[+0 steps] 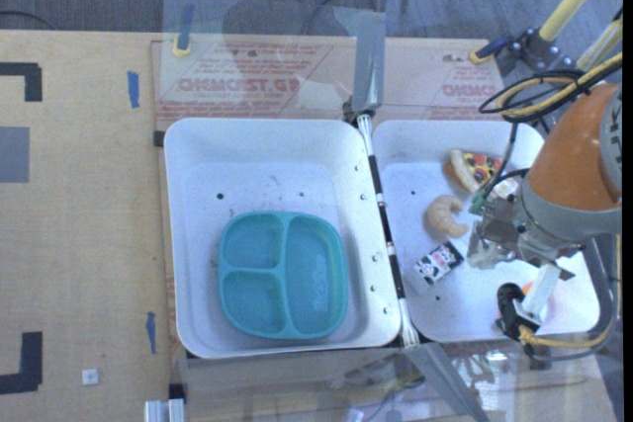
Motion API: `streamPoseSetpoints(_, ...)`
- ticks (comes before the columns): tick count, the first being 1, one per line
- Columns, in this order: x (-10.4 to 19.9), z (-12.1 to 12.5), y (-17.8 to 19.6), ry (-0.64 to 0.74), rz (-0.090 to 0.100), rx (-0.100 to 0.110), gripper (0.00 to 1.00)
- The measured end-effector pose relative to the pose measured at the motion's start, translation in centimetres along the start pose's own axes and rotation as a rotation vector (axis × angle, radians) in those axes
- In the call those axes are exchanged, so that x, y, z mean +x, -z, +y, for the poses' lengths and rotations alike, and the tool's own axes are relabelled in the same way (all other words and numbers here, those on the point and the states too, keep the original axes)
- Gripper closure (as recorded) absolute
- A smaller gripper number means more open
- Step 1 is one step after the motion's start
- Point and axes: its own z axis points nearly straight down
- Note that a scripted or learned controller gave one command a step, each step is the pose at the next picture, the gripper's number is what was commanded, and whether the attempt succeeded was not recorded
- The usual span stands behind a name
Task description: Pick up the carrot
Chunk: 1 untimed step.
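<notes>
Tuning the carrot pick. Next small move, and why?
Probably lift the gripper straight up: it hangs over the right bin beside a croissant, pizza slice and black-and-white item, none a carrot, and the arm covers the bin's right side.

In the right bin (pixel 415 311), croissant (pixel 445 214), pizza slice (pixel 471 169) and small carton (pixel 436 263) crowd the arm (pixel 574 168).

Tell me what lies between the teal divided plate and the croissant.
In the camera view, the two bins' adjoining white walls, running top to bottom, lie between the teal divided plate and the croissant; otherwise only bare white bin floor.
</notes>
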Motion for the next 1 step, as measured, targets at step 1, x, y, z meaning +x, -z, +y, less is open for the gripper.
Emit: streamPoseSetpoints(1,0.71,-0.16,2.17,0.388,-0.001,-0.004,1.00)
